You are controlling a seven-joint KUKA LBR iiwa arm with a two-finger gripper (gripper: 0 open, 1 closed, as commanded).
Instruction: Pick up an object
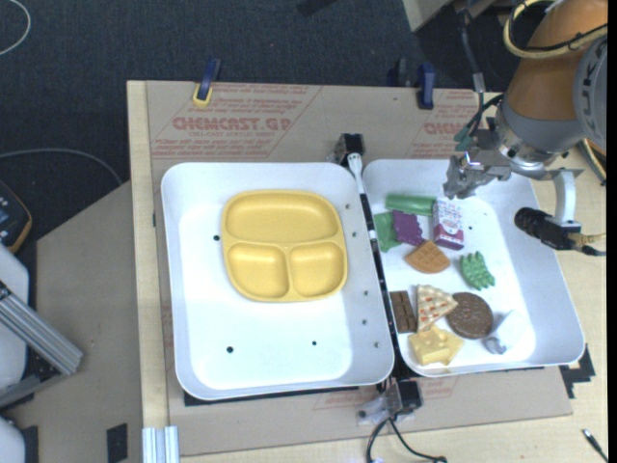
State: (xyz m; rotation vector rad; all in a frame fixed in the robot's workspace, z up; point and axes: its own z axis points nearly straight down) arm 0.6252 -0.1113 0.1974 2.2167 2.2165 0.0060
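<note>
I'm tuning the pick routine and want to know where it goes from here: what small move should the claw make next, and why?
Probably a short descent straight down. The claw hangs over the far part of the right white bin, just above the small red-and-white carton, with nothing seen between its fingers. That carton is the nearest item, so lowering onto it looks like the shortest way to a grasp.

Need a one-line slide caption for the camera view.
Gripper hovers over the right bin above the small carton among toy food; the yellow divided plate sits in the left bin.
</note>
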